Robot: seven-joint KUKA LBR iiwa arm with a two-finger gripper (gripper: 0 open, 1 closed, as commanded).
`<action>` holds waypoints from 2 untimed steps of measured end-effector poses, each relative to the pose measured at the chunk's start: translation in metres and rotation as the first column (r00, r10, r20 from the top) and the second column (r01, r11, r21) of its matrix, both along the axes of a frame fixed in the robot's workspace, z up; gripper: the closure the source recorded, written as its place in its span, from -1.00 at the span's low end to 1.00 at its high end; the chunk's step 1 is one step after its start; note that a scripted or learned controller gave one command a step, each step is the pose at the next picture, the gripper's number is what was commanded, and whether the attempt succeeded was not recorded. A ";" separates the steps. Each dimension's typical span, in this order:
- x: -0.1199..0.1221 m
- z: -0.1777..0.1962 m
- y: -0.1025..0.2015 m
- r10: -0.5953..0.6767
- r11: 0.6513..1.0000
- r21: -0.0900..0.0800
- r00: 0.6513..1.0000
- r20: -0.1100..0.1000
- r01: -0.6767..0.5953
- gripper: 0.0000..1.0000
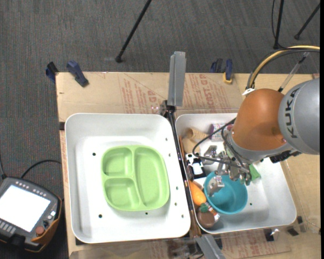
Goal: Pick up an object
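My gripper (pixel 220 183) hangs low in the right bin (pixel 275 206), just over the near-left rim of a teal bowl (pixel 229 198). The orange wrist band and grey arm (pixel 262 125) cover the middle of that bin. An orange carrot-shaped piece (pixel 197 193) lies against the bowl's left side. A brown rounded item (pixel 207 218) sits just in front of the bowl. A small black and white object (pixel 194 165) lies left of the gripper. Nothing can be seen held.
A tan cone-shaped piece (pixel 188 134) and a purple-marked item (pixel 216 127) lie at the right bin's back. A green scrap (pixel 255 172) peeks out under the wrist. The left bin (pixel 81 144) holds a green divided plate (pixel 135 177). A teach pendant (pixel 21 209) sits off the bench, lower left.
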State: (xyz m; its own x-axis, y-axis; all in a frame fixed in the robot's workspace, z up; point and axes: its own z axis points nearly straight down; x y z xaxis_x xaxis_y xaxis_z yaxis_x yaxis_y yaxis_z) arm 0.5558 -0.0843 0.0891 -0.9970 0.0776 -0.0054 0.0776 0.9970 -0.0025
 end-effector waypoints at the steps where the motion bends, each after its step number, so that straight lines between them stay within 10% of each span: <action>1: 0.014 -0.001 -0.093 0.024 1.000 0.002 1.000 -0.004 -0.024 -1.00; 2: 0.016 0.010 -0.090 0.026 1.000 0.005 1.000 -0.001 -0.026 1.00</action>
